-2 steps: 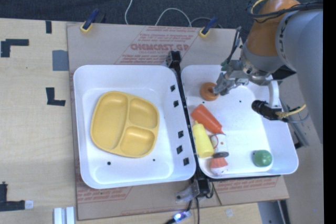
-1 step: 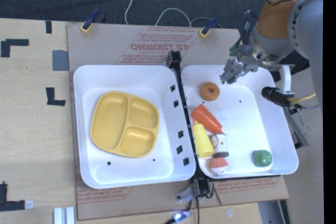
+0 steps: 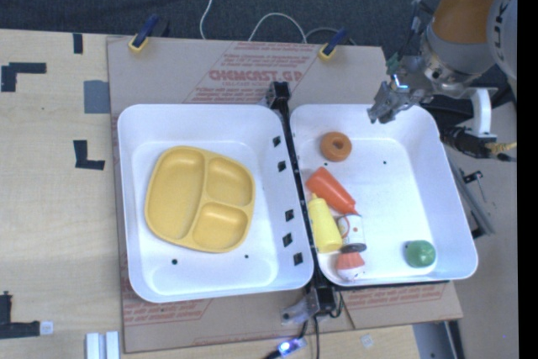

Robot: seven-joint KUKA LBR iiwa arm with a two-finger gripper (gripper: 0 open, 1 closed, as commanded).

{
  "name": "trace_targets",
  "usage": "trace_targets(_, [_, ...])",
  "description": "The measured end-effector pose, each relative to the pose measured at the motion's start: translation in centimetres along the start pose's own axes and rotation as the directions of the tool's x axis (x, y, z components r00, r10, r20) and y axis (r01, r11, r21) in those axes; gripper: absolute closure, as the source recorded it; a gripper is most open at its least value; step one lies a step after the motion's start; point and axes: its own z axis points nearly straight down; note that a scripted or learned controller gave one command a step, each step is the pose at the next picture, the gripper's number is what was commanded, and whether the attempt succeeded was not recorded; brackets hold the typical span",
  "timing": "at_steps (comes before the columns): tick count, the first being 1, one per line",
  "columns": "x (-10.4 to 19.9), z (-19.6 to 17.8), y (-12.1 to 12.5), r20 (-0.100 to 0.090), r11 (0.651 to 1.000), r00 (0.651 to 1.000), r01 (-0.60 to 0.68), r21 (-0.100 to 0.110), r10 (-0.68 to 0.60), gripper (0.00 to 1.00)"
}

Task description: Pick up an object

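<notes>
The robot's hand (image 3: 388, 108), its grip impossible to tell, hovers at the right bin's (image 3: 437, 181) far rim, needing a descent toward the doughnut (image 3: 336, 146).

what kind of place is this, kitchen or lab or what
Most likely a robot test bench in a lab, not a kitchen: two shallow white bins sit on clamped cardboard, holding toy-like items such as a yellow divided plastic plate, with a grey-and-orange robot arm alongside.
</notes>
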Motion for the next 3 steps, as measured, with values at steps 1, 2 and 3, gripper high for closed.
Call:
trace_targets(1, [5.4,1.9,-0.8,-0.002,1.0,1.0,0.005,0.007,-0.005,1.0])
trace_targets(2, [10.2,3.3,-0.5,-0.001,1.0,1.0,0.005,0.007,-0.005,1.0])
trace_targets(3, [14.7,3.4,-1.3,-0.001,1.0,1.0,0.005,0.007,-0.005,1.0])
